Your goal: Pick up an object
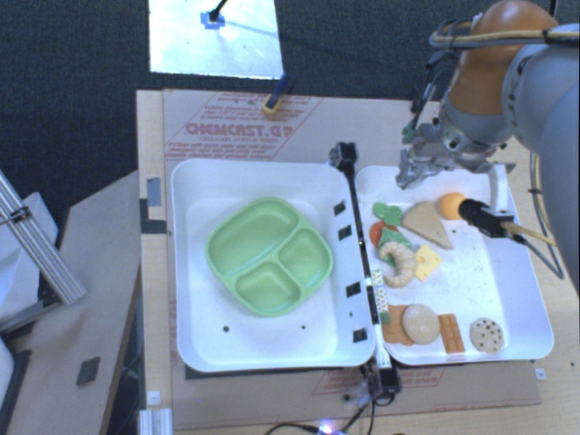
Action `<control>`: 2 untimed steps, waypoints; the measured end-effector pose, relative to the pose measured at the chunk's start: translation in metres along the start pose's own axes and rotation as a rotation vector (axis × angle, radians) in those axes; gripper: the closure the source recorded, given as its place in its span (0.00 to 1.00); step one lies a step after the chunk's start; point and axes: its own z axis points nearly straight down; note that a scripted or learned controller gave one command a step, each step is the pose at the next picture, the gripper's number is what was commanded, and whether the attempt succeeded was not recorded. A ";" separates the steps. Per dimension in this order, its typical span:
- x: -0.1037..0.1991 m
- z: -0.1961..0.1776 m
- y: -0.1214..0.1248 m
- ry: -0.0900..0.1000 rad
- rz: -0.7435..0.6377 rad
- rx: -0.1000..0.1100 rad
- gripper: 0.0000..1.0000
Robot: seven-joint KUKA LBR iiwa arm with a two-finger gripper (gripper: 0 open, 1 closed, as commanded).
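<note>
I reach in from the right, my grey arm with its orange band curving down toward the right bin (535, 320). My pincer (410, 176) hangs above that bin's far left corner, over bare white plastic; I cannot tell how its tips stand from this angle.

Two shallow white bins sit side by side, smooth and glossy, divided by a black strip with clips. The left bin (195, 333) holds a pale green divided plate (269, 256), rounded, with three compartments, tilted diagonally near its middle.

The things to pick lie in the right bin, mostly along its left and near sides. A tan wedge (430, 224) like a slice of cheese lies just below my pincer, with an orange ball (450, 206) beside it. Near the divider are green leafy pieces (390, 215), a curled shrimp (399, 263) and a yellow cube (426, 262). Along the near edge sit a round bun (420, 323), an orange wafer (451, 332) and a speckled cookie (487, 335).

The right bin's middle and right side are open white floor.
</note>
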 end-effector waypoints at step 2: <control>0.012 -0.003 0.017 0.000 0.000 0.003 1.00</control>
